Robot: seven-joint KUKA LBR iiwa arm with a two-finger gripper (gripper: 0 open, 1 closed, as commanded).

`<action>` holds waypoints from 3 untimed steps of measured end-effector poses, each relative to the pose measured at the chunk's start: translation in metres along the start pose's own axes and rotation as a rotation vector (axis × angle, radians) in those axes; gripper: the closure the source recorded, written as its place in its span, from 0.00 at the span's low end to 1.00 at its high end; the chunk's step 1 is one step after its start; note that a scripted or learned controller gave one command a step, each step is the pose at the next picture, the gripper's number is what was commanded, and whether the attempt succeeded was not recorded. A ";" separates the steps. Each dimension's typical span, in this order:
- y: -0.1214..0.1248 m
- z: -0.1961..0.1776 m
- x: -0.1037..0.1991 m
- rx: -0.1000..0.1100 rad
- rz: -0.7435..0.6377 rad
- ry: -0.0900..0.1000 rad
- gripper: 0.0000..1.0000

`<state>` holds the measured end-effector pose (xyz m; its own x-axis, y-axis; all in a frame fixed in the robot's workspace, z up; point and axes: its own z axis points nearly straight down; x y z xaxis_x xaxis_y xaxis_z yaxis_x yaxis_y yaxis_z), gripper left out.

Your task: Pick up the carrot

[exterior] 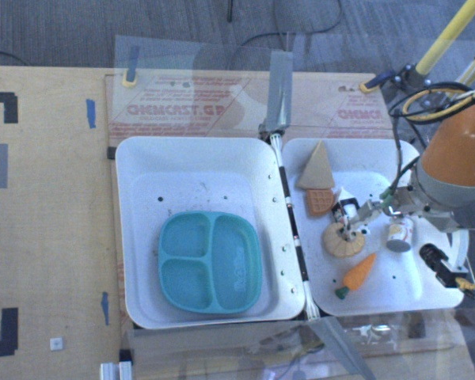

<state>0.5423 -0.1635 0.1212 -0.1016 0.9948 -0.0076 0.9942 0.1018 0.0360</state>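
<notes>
The carrot (358,272), orange with a green stub at its lower left end, lies slantwise near the front of the right bin (396,295). My gripper (349,219) hangs just above and left of it, over the top edge of a round tan biscuit-like piece (343,243). The carrot is apart from the gripper, a short way below and to the right of it. The arm (451,161), with its orange band, reaches in from the right.
The right bin also holds a tan wedge (317,167), a small waffle-like square (319,202) and a small white cylinder (397,234). A teal divided plate (210,261) lies in the left bin (142,172). Cables run at the upper right.
</notes>
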 end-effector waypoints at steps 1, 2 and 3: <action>-0.038 0.007 0.007 -0.039 -0.080 -0.016 0.00; -0.046 0.019 0.053 -0.003 -0.382 -0.006 0.00; -0.047 0.021 0.052 -0.001 -1.038 -0.002 0.00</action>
<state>0.4916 -0.1170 0.0983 -0.9077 0.4181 -0.0373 0.4179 0.9084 0.0120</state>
